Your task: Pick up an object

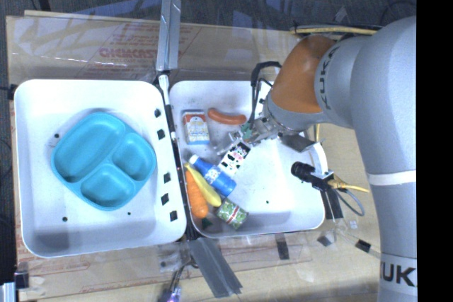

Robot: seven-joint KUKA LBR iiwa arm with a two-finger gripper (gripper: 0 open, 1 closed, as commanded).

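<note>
Claw (249, 132) low in right bin (301, 212), grip state impossible to tell, nothing visibly held. Cow carton (236, 156) just below-left of it, touching or nearly so. Probably light, stiff, a bit slick; best pinched across narrow flat sides mid-body.

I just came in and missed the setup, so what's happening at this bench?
A grey robot arm reaches in over the right bin, its gripper low beside a black-and-white patterned carton. Near it lie a sausage, a blue bottle, a carrot and a green can. The left bin holds a blue divided plate. Whether anything is gripped isn't clear.
</note>
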